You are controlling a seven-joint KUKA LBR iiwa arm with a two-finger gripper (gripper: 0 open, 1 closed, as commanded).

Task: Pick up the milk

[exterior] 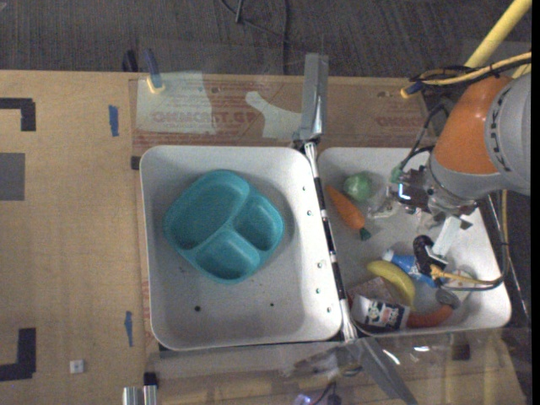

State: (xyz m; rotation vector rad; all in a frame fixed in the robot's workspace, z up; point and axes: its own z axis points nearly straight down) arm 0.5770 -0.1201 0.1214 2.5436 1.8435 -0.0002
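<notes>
Right bin [498,310], white and shallow, glossy plastic. Landmark: the carrot [346,208], an orange taper with a green tip, lying at a slant near the bin's left wall.

Milk [381,313]: a small carton on its side, well below the carrot in the view, in the bin's lower left corner. One end is dark; the pale face carries small coloured print, too small to read.

Banana [393,280]: yellow, curved, smooth, below and right of the carrot, just above the milk and seemingly touching it.

Blue-and-white bottle-shaped item [403,262]: right of and below the carrot, against the banana's upper edge.

Red-orange elongated item [435,317]: farthest from the carrot, beside the milk's right end.

Green rounded, crinkled item [360,185]: just above and right of the carrot's thick end.

Gripper [407,194]: right of the carrot, beside the green item, well apart from the milk. Whether it is open or closed cannot be determined; no item is seen in its hold.

Left bin [160,310]: a teal three-compartment plate [224,224], smooth moulded plastic, left of the carrot.

Cardboard sheet [228,112] behind the bins: red print under glare, illegible.
</notes>
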